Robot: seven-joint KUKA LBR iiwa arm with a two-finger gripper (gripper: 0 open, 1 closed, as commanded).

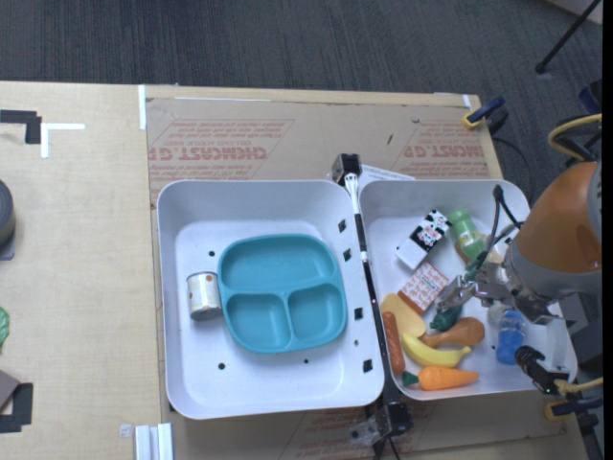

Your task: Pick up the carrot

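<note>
Small orange plastic carrot (pixel 447 378) lies flat at the right white bin's (pixel 383 209) front edge, just below the yellow banana (pixel 433 352); piled toys crowd it. Two-finger gripper (pixel 452 300) hovers above the banana w/ fingers apart, gripping nothing, prob. since carrot's not yet reached.

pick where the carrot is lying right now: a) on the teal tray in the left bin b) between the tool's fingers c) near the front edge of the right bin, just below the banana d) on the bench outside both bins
c: the carrot lies by the front wall of the right bin, just below the banana.
</note>
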